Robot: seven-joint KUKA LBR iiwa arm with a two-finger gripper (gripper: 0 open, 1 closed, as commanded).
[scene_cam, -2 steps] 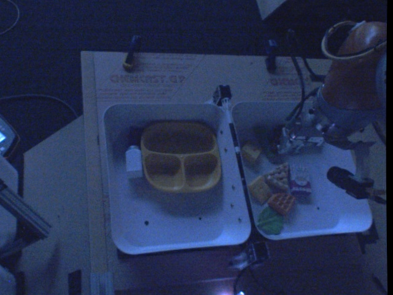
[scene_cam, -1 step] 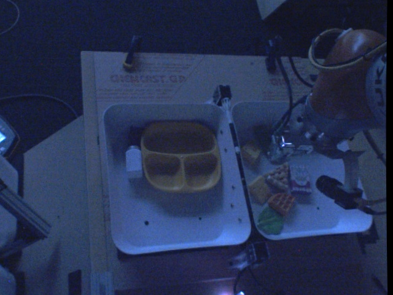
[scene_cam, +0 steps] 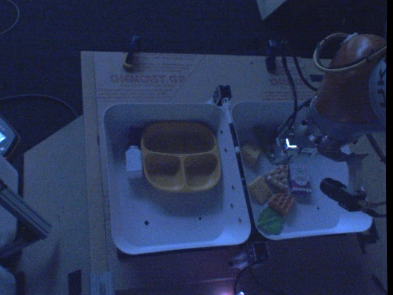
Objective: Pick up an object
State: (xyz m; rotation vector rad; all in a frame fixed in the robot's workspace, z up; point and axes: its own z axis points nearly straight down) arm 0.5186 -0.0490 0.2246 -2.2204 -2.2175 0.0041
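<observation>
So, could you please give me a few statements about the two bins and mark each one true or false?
1. The yellow divided plate lies in the left bin. True.
2. A small white bottle sits beside the plate. True.
3. The waffle piece lies in the left bin. False: it is in the right bin, near the green piece.
4. The arm hangs over the left bin. False: it is over the right bin.
5. The plate has a single compartment. False: it has three.
</observation>
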